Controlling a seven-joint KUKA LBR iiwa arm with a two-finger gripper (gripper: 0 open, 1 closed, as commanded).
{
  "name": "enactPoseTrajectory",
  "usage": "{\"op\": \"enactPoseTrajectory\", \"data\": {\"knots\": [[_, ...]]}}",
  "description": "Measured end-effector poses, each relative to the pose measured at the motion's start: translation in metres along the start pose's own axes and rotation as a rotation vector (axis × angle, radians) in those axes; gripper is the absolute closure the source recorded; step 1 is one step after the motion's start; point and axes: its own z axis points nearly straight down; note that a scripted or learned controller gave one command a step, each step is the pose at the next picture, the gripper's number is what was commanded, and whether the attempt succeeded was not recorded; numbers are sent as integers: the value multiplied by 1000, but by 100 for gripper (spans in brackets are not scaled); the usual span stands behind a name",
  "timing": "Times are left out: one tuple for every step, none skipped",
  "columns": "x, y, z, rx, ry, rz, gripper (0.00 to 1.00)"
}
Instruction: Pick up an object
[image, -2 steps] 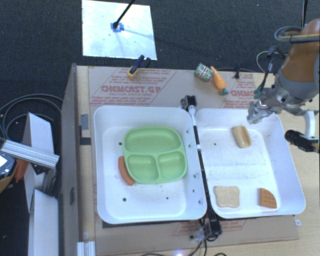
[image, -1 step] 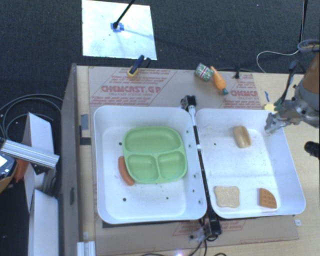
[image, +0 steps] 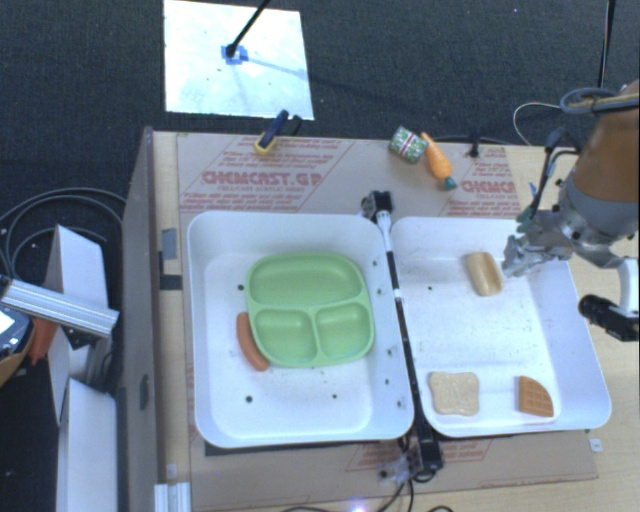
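A tan bread roll (image: 483, 273) lies in the right bin (image: 560, 320) near its far side. My gripper (image: 524, 254) hangs just to the right of the roll, close above the bin floor. A slice of toast (image: 454, 393) and an orange wedge-shaped piece (image: 535, 396) rest at the near side of the same bin. In the left bin (image: 215, 330) sits a green divided plate (image: 308, 309) with a small sausage (image: 250, 342) beside its left edge.
Behind the bins on the cardboard lie a toy carrot (image: 438, 160), a small green can (image: 407, 144) and a yellow-black tool (image: 272, 132). A black strip (image: 393, 290) runs between the bins. Cables and metal parts crowd the left.
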Motion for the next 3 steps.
{"op": "enactPoseTrajectory", "data": {"knots": [[0,29,8,0,-1,0,100],[-31,39,9,-1,-2,2,100],[-2,1,-3,-1,-1,0,100]]}}
